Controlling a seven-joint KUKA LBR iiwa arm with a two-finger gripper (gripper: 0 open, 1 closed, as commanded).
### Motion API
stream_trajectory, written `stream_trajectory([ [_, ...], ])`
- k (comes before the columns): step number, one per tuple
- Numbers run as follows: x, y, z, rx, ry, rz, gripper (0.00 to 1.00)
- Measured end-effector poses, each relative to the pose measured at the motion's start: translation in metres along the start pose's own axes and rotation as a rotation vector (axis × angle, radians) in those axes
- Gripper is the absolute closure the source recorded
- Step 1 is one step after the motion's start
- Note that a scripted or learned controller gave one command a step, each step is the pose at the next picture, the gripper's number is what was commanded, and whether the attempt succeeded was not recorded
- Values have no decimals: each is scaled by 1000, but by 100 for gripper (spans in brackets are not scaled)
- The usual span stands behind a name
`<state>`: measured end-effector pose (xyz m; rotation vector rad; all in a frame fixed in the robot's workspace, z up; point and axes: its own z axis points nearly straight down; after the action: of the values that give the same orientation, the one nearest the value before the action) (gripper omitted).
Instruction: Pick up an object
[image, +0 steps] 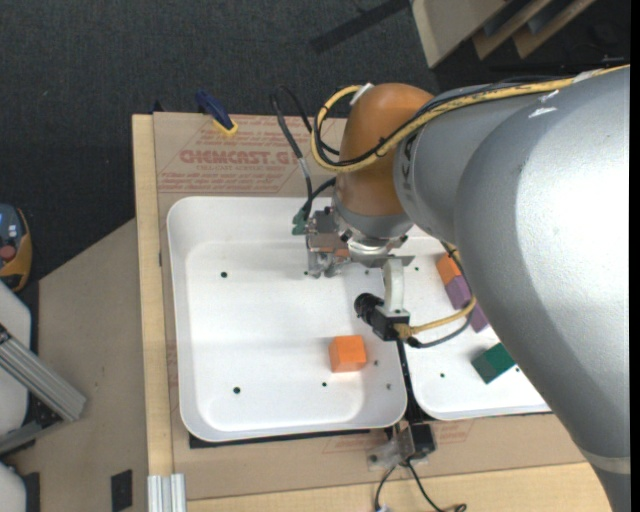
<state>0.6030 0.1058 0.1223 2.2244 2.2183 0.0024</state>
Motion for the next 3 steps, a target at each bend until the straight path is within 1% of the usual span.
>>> stream_trajectory([
  [1,36,21,-161,-20,5,-8,100],
  [2,-42,33,-165,-3,-5,4,100],
  [3,-73,58,-184,-5,-3,0,100],
])
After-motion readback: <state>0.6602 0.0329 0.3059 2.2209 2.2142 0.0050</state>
